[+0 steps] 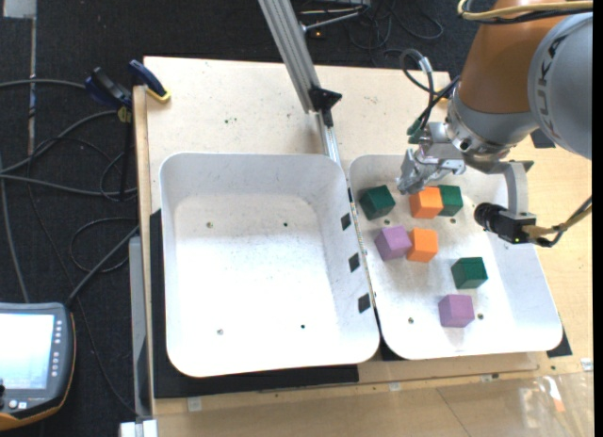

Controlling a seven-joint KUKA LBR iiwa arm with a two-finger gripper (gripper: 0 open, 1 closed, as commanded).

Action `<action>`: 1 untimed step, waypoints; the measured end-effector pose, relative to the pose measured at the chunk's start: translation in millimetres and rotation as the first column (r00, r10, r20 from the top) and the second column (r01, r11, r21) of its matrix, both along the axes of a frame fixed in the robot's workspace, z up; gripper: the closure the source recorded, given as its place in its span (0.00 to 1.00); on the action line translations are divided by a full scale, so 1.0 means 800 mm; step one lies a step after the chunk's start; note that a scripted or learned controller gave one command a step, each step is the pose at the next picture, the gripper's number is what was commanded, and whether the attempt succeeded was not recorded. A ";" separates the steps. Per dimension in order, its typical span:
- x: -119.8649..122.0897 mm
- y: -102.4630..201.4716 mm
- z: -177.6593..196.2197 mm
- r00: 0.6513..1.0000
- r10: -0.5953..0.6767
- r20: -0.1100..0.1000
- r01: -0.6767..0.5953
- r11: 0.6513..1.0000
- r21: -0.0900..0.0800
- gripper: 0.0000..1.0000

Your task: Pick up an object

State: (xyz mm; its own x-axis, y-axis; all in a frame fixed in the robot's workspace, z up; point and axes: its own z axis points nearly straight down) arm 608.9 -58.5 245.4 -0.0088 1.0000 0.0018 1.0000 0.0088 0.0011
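The right bin point(528, 317) holds several coloured blocks. A green block point(377, 202) lies at its far left, an orange block point(426, 203) and a green block point(450, 200) sit side by side further right. A purple block point(393, 241) and an orange block point(423, 245) lie mid-bin, a green block point(468, 272) and a purple block point(456, 310) nearer the front. My gripper point(415, 179) hangs over the far part of this bin, just above and left of the upper orange block. Nothing shows between its fingers.
The left bin point(254, 266) stands beside the right one, with black clips along the shared wall. A slanted metal rail point(287, 35) runs down to the bins' far edge. A black fitting point(499, 220) on the arm hangs over the right bin. Cables lie around the bench.
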 end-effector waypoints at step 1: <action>0.001 0.072 0.008 1.000 0.000 0.000 0.000 1.000 0.000 1.00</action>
